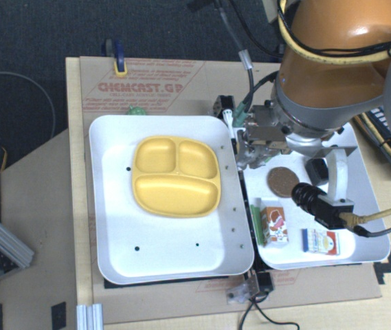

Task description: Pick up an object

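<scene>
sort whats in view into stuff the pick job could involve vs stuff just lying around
Job:
gripper, low at the right bin's left edge
brown disc
red and white packet
small carton
yellow divided plate in the left bin

Lying about:
blue clamp
cardboard sheet

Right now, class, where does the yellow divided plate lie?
The yellow divided plate lies in the left white bin, toward its far half, across the bins' shared edge from the arm's wrist and the brown disc in the right bin.
</scene>
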Action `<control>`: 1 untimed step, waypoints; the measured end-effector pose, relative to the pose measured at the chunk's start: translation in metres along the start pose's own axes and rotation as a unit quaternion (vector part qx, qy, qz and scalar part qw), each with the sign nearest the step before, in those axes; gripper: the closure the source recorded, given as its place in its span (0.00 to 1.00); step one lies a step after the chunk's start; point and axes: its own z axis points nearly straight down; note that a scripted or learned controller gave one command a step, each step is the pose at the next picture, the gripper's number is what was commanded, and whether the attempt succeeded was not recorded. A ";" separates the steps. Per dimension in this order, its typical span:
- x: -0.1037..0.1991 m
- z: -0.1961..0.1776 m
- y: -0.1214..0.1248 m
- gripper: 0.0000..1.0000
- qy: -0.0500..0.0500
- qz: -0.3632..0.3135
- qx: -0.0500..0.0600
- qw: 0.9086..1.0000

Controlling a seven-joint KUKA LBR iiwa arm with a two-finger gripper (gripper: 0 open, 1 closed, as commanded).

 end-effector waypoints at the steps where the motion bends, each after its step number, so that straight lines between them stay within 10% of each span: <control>1: 0.002 -0.013 0.001 1.00 0.000 -0.002 -0.003 1.000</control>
